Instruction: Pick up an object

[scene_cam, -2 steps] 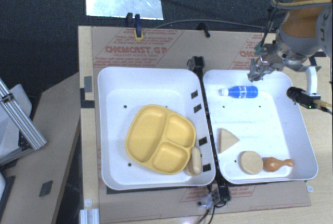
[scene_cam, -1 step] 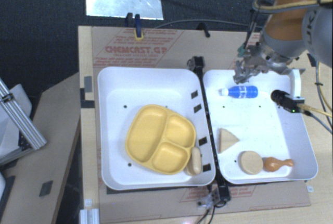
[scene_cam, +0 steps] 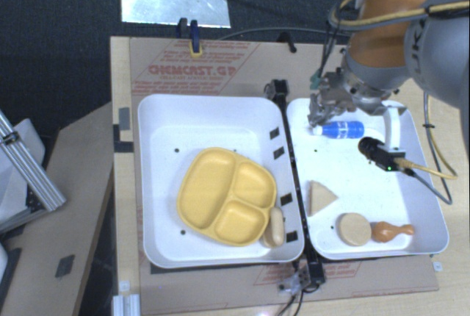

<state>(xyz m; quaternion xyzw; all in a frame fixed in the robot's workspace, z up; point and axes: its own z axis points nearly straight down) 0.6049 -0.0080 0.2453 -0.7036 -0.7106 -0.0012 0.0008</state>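
Observation:
In the right bin (scene_cam: 422, 193) a blue bottle (scene_cam: 344, 130) with a white cap lies on its side near the back. My gripper (scene_cam: 322, 116) hangs at the bottle's capped left end, right over or against it. Nearer the front of this bin lie a tan wedge (scene_cam: 320, 197), a round tan disc (scene_cam: 354, 228) and an orange-brown drumstick (scene_cam: 389, 231).
The left bin (scene_cam: 158, 160) holds a yellow divided plate (scene_cam: 226, 195), with a small beige roll (scene_cam: 275, 226) at the plate's front right corner. A dark divider (scene_cam: 288, 160) runs between the two bins. The grey arm with its orange band (scene_cam: 393, 6) comes in over the right bin's back.

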